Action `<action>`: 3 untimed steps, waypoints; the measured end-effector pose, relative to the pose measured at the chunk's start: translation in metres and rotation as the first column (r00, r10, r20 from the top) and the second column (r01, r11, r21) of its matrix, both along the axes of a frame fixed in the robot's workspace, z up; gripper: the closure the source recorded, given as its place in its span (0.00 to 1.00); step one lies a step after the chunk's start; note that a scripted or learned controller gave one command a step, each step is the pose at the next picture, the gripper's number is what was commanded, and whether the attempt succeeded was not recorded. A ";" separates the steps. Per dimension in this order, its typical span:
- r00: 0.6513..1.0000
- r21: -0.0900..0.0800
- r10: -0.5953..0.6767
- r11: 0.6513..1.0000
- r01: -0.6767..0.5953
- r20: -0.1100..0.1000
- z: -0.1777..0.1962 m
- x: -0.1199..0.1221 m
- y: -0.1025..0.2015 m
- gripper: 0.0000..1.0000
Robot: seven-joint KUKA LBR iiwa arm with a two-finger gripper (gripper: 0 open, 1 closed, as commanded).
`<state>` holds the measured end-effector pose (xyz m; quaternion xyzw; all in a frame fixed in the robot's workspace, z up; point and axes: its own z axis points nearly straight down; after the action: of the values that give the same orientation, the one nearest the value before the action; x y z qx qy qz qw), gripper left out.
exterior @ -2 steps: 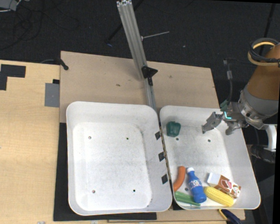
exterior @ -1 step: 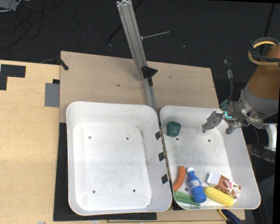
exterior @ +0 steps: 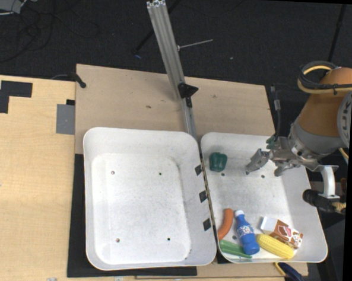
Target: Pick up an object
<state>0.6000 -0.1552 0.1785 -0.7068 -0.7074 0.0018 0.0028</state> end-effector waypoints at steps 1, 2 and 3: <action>1.000 0.000 -0.001 1.000 0.001 -0.002 -0.046 -0.008 0.001 0.00; 1.000 -0.001 -0.003 1.000 0.003 0.005 -0.088 -0.008 0.002 0.00; 1.000 -0.001 -0.009 1.000 0.009 0.004 -0.077 -0.008 0.001 1.00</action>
<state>0.5918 -0.1547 0.1015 -0.7100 -0.7042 0.0005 0.0010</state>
